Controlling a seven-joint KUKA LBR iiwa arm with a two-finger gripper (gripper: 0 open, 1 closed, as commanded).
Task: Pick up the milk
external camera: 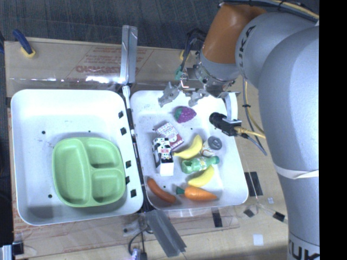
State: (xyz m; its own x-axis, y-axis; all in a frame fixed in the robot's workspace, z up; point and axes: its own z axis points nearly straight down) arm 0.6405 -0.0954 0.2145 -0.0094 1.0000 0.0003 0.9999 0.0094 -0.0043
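1. The milk, a small carton with black-and-white cow patches (163,155), lies on its side near the right bin's (234,191) left wall, midway along it.
2. The metal two-finger gripper (181,95) hovers over that bin's far edge, fingers spread apart and holding nothing.
3. Close on the carton's narrow sides; a pink-red packet (168,132) touches its far end, and a yellow banana (190,148) lies just beside it.

Arm base (303,249): white letters "KU", cut off by the frame edge.
Cardboard sheet (103,61): red printing behind the bins, too faint to read.
Milk carton (164,151): black-and-white pattern, no readable lettering.
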